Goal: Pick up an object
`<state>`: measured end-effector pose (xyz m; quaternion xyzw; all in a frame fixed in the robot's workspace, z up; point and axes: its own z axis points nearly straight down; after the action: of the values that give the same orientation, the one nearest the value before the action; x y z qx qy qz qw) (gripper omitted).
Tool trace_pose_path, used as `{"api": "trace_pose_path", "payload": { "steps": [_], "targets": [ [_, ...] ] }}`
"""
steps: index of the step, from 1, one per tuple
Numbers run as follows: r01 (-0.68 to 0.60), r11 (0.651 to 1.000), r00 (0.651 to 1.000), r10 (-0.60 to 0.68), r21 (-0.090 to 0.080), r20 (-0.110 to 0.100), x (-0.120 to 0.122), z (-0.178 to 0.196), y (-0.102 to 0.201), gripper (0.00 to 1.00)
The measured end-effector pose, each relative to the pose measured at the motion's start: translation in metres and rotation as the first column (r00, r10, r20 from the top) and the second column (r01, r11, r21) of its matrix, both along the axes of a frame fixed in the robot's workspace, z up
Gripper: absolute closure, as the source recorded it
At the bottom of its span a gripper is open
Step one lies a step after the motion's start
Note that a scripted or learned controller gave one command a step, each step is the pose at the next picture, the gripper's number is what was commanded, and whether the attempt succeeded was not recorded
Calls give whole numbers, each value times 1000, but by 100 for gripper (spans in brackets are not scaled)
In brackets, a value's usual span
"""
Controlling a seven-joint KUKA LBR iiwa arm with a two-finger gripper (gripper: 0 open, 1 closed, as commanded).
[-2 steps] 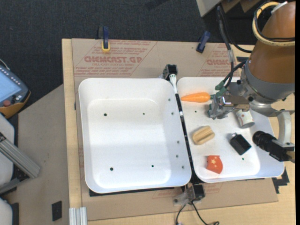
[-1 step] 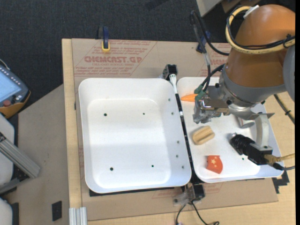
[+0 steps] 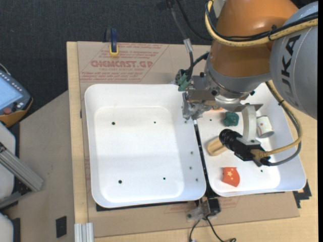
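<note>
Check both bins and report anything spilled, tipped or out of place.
Nothing stands out. The green piece, the tan block and the red block all lie inside the right-hand bin, apart from each other, none over its rim.

A robotics lab: a grey-and-orange industrial arm (image 3: 282, 49) hangs over two shallow white bins (image 3: 91, 135) on a cardboard-covered desk (image 3: 75, 185), with a blue clamp (image 3: 113, 40), loose cables (image 3: 202, 231) and dark carpet (image 3: 40, 19) around.

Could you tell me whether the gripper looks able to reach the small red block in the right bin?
Probably yes: the small red block lies open from above, apart from the tan wooden cylinder, and the gripper hangs close by.
</note>
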<state>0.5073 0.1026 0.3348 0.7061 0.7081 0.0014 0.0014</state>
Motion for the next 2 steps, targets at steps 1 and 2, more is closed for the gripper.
{"api": "trace_pose_path", "payload": {
  "steps": [1, 2],
  "targets": [
    [4, 1000, 1000, -4, 0, -8, -29, -12, -22, 100],
    [7, 1000, 1000, -7, 0, -8, -28, -39, -80, 100]
  ]
}}
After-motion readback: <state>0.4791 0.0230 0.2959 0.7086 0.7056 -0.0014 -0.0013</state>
